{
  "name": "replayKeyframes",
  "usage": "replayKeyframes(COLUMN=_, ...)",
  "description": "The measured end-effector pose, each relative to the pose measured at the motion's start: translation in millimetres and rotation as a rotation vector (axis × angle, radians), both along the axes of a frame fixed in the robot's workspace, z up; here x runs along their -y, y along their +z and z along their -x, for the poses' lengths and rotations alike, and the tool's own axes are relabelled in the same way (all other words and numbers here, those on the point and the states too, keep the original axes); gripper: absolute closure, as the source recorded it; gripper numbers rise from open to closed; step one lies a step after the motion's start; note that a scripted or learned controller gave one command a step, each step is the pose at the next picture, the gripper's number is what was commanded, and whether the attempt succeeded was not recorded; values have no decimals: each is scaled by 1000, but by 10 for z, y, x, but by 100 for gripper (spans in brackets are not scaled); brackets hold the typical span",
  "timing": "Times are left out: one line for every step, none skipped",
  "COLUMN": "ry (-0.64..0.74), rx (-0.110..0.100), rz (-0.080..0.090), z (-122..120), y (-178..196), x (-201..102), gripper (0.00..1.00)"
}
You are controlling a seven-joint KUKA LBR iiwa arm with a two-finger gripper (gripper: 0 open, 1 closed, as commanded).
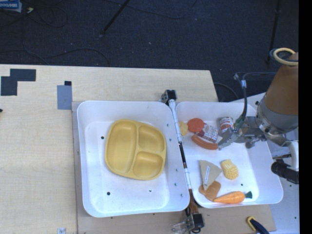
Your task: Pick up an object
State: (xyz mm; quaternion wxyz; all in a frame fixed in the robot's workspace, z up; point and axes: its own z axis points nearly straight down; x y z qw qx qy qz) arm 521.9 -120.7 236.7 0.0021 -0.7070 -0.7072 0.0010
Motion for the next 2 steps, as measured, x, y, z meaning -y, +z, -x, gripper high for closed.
replayKeyframes(ry=-2, rx=6, rz=2, z=-85, y=-1476, x=367, gripper=0)
replayKeyframes(ry=-1, rx=4, rz=1, z=-728, y=-1486, x=444, gripper=0)
